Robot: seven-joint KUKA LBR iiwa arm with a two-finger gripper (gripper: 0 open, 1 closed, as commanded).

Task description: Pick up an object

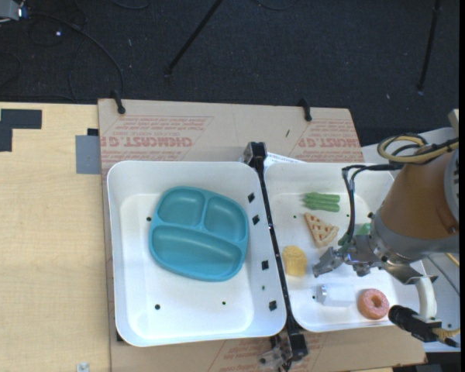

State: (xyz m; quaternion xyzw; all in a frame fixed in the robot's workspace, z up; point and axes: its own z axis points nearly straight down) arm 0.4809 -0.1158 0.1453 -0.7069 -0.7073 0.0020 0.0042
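The right bin point(349, 178) holds the loose objects: green beans point(322, 201), a pizza slice point(321, 229), a yellow piece point(294, 260), a pink donut point(373, 304) and a small clear item point(323, 294). My gripper point(342, 267) hangs low over the middle of this bin, just right of the yellow piece and below the pizza slice. It is open, and I see nothing between its fingers. The arm's orange band point(420, 200) covers the bin's right side.
A blue divided plate point(199, 232) lies in the left bin point(132, 301). A black divider point(266, 239) separates the two bins. Black cables point(364, 173) loop above the wrist. Cardboard point(217, 134) lies under both bins.
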